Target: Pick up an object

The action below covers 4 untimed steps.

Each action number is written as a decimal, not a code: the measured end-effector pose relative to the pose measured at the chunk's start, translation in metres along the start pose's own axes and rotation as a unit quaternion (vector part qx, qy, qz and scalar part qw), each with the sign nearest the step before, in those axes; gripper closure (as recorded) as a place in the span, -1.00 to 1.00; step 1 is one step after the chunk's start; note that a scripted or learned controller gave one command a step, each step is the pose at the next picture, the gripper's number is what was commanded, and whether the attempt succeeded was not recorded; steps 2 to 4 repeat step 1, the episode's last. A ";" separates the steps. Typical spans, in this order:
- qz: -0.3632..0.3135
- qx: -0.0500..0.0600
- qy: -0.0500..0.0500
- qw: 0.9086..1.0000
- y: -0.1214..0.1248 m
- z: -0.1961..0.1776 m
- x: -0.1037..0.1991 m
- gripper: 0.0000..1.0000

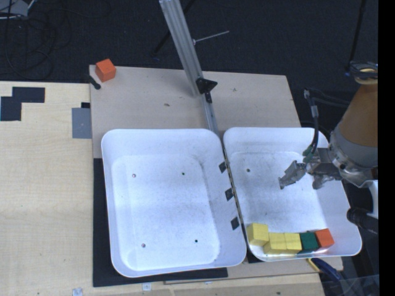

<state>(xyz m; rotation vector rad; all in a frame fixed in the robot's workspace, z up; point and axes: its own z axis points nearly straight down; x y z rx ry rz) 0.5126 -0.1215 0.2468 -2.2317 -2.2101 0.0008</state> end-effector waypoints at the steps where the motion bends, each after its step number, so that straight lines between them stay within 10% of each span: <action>1: -0.007 -0.005 -0.001 1.000 0.101 -0.097 0.039 -1.00; 4: -0.007 -0.005 -0.001 1.000 0.101 -0.097 0.039 -1.00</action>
